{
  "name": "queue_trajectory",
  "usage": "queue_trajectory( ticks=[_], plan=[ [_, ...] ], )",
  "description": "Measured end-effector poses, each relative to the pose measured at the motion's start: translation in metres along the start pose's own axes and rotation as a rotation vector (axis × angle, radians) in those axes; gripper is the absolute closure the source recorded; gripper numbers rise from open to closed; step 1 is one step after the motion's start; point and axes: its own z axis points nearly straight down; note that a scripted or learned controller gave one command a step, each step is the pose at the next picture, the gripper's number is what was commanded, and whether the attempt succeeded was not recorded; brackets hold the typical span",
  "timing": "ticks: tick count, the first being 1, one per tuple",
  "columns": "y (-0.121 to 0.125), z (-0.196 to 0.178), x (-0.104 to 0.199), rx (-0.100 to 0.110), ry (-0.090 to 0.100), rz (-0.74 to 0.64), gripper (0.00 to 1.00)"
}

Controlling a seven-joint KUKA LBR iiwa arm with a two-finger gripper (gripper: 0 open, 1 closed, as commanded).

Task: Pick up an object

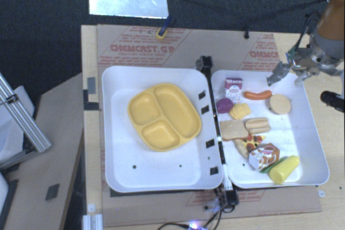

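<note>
From my spot I can read red print on the brown cardboard sheet [178,43] under both bins: "CHEMCAST GP" at about eleven o'clock from the left bin [116,116], and again at about one o'clock from the right bin [311,132], partly hidden there. A small carton [233,86] at twelve o'clock in the right bin carries a red label, too small to read.

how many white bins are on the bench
2. The left bin holds a yellow divided tray; the right bin holds the toy food.
</note>
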Motion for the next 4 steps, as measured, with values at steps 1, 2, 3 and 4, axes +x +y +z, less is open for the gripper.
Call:
queue_trajectory(
  ticks=[1,2,3,4],
  plan=[
    [0.002,-0.009,0.001,-0.013,-0.002,-0.003,0.00],
    [0.003,0.032,0.000,-0.011,-0.002,-0.002,0.00],
    [0.004,0.093,0.000,-0.011,-0.002,-0.002,0.00],
    [0.006,0.126,0.000,-0.014,-0.004,-0.005,0.00]
  ],
)
